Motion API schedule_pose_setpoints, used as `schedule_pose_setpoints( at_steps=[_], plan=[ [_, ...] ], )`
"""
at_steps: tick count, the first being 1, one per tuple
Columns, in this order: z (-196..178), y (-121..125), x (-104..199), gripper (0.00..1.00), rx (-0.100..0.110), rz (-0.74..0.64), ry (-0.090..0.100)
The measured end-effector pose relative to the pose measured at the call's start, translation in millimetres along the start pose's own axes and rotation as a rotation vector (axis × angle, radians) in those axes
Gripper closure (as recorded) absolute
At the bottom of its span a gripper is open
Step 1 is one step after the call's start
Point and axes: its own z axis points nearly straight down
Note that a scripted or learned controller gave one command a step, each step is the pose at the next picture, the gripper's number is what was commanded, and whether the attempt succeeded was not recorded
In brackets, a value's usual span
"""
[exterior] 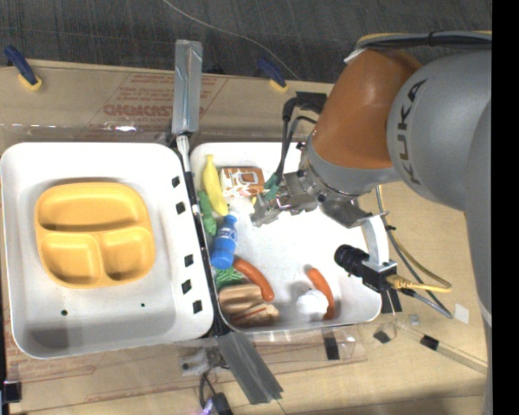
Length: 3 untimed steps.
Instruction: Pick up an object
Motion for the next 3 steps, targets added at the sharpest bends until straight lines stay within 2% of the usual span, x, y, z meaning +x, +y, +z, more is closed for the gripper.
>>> schedule_pose_setpoints(
  at_steps=[1,2,3],
  plan=[
    [2.1,-1.1,-0.6,0.0,0.005,0.001,0.0],
    [91.1,44.6,-62.6,0.0,0.012,0.181,0.001],
    [167.9,76.7,-95.3,0.0,0.001,-0.011,-0.002]
  ],
)
